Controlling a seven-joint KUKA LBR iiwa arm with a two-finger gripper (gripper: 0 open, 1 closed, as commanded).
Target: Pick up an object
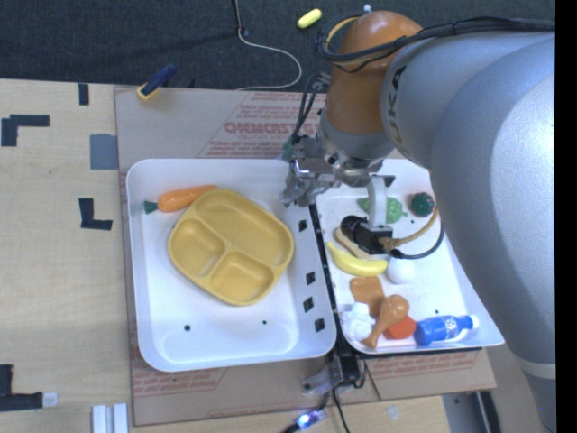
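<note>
Red print runs upside down across the cardboard sheet [243, 129] under the bins, too blurred to read.

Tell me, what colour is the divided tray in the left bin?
Yellow: the divided tray, in the camera view.

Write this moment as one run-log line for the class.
gripper: over divider between bins | holding: nothing seen | left bin: yellow tray, carrot | right bin: banana, blue bottle

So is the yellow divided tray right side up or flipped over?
Right side up: the yellow tray in the left bin shows its three hollow compartments facing upward.
</note>
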